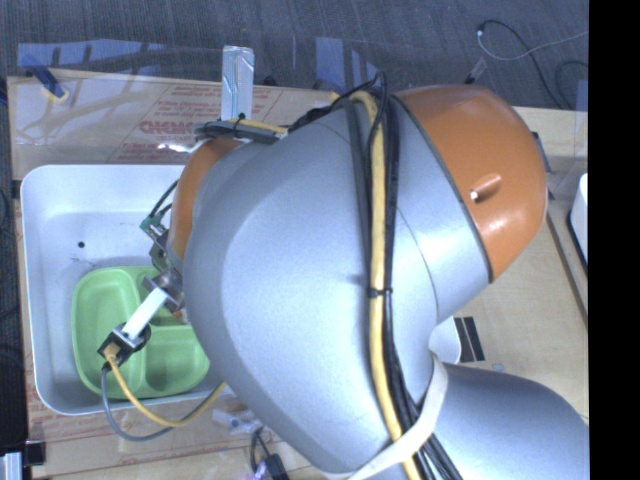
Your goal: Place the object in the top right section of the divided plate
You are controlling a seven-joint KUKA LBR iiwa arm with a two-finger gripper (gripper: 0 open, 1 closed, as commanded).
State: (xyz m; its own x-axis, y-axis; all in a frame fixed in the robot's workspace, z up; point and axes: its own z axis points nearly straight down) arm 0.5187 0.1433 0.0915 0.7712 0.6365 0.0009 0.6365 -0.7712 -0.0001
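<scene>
This is looking like a robotics lab or test cell. A big grey arm (330, 298) with an orange band (480, 188) is reaching over a wooden bench (560, 268), with yellow and black cables (378, 298) running along its body. A white bin (50, 228) is sitting on printed cardboard (150, 118) taped at the corners with blue tape (45, 76), and a green plate (110, 308) is lying inside. Loose wires (520, 48) are trailing across grey carpet (150, 8) behind the bench.
</scene>
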